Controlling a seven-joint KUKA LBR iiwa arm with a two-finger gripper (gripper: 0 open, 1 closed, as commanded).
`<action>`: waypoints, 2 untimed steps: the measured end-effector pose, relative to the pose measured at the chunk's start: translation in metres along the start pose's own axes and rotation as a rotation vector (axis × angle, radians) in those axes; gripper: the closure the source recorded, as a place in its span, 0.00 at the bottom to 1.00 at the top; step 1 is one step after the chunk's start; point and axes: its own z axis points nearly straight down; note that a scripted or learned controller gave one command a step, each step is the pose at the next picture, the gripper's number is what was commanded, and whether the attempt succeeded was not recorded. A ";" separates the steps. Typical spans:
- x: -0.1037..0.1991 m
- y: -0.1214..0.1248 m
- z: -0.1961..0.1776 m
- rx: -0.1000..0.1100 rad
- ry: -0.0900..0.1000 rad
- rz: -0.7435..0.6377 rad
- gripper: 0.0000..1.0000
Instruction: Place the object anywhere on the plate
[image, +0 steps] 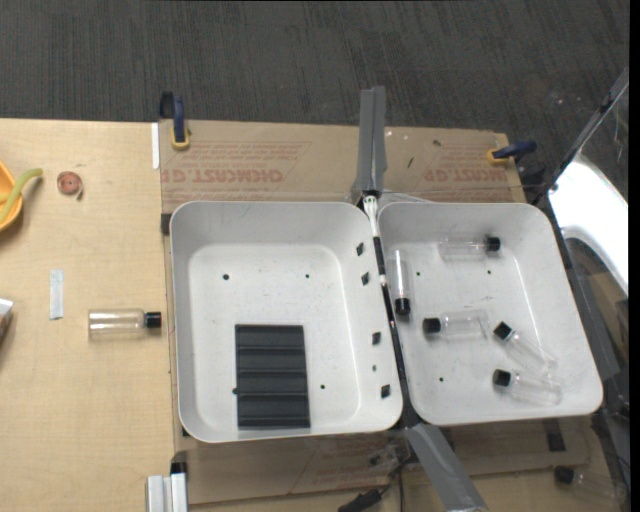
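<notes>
Two white bins side by side. The left bin (200, 250) holds the dark ribbed plate (270, 377), lying flat near its near wall, with nothing on it. Over in the right bin (560, 260), five clear bottles with black caps, all lying down. One bottle (400, 280) lies along the left wall and a second (466, 247) sits toward the far side. A third (458, 325) is in the middle, and two more (528, 350) (532, 386) crowd the near right corner. Every one is well apart from the plate. A sixth bottle (120, 321) lies out on the wooden bench (90, 420), left of the bins. The gripper's state: I cannot tell.
</notes>
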 end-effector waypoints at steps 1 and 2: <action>0.064 -0.018 0.000 -0.001 0.001 -0.002 0.00; 0.070 0.014 0.001 0.000 0.000 -0.007 0.00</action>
